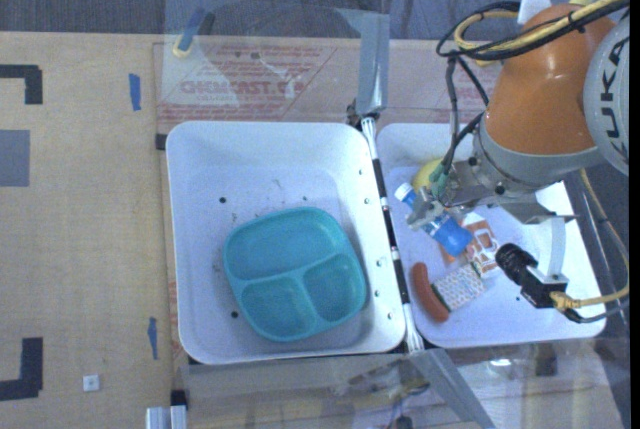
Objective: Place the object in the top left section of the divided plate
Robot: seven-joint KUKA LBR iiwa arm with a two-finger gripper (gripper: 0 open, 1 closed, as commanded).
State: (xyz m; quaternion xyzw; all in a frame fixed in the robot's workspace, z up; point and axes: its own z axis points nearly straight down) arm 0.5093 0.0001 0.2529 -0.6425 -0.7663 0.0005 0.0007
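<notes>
Reaching into the right bin (575,317), the gripper (432,207) sits low among the clutter beside a blue object (451,235); whether it grips anything I cannot tell. A firm, centred hold matters before crossing to the teal plate (294,273) in the left bin (200,167).

Arm (560,87) comes in from the right, upper part of view, grey w/ orange band above wrist. Wrist points down and left. Yellow and black cables loop over the orange band, far side. Gripper (432,207) hangs at the left end of the wrist, low, nr the view's centre-right. Its tip is small and partly hidden by the wrist body; finger state can't be made out.
</notes>
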